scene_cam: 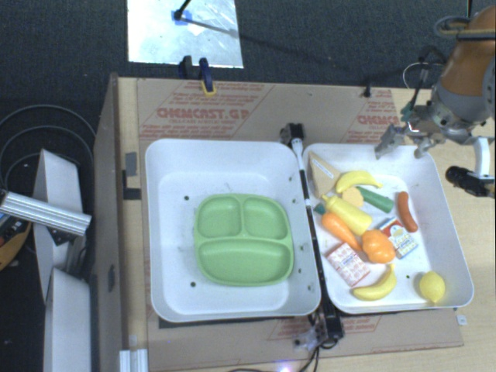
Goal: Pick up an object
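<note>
Claw [403, 142] spread wide (nothing between fingers), above right bin [453, 231]

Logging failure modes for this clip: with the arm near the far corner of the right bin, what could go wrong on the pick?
1. The toys in the right bin lie packed together: carrot, orange pepper and yellow bottle touch, so the fingers may hit a neighbour or lift two.
2. The gripper hangs over the bin's far rim, so a straight descent might strike it.
</note>
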`<state>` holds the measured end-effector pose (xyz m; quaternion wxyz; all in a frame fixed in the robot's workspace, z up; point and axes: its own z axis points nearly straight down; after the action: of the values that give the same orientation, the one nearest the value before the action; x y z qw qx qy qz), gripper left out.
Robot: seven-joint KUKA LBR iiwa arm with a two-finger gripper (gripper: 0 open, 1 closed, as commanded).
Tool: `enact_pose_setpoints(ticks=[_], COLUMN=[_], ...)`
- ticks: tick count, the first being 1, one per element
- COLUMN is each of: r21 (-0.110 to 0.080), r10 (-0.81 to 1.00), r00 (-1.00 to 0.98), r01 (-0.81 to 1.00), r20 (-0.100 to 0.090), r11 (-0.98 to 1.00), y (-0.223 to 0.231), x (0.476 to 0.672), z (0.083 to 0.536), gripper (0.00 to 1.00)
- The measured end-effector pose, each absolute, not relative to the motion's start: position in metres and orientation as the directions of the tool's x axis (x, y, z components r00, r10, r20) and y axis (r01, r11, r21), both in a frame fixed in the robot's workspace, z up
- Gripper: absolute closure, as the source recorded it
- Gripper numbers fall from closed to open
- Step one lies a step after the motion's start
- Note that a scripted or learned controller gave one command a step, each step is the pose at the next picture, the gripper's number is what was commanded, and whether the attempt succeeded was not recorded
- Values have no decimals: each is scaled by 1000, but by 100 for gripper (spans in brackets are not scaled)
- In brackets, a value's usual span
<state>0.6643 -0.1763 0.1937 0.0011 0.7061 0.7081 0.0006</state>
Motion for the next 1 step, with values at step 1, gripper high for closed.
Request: enact_pose_setpoints(ticks=[1], r21=[-2], r10=[1000], r00=[-9], r01=[1000], r20=[2], r11=[9], y=[-120], x=[648], z=[161], gripper=[0])
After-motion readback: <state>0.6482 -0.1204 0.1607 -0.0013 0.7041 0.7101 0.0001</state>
